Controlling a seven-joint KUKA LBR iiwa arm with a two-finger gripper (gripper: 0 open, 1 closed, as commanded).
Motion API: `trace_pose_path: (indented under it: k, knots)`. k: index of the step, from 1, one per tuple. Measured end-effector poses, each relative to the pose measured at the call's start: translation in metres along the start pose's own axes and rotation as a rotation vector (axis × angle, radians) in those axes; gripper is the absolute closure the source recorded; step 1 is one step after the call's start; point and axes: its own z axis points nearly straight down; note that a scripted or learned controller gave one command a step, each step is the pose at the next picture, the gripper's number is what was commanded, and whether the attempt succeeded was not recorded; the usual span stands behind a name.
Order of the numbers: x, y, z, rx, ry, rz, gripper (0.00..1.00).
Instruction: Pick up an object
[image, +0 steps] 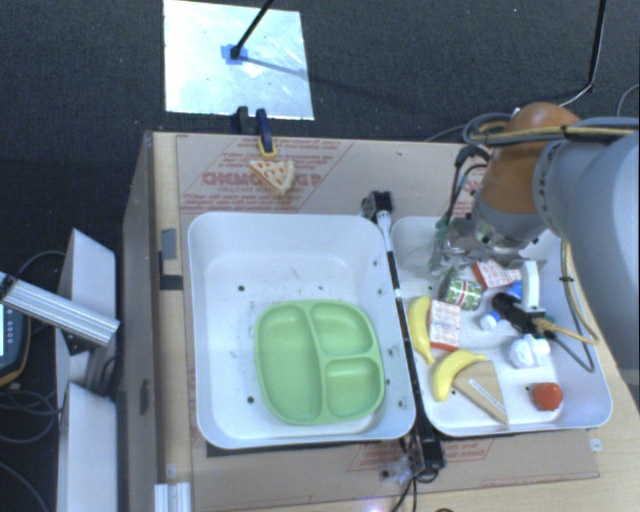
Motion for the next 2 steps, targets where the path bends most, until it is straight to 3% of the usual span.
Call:
trace_pose_path:
  k: [1,2]
  knots:
    - [0.000,0.000,0.000,0.000,0.000,0.000,0.00]
    - [-0.022,0.024,0.010,-0.007,-0.002,0.002,0.00]
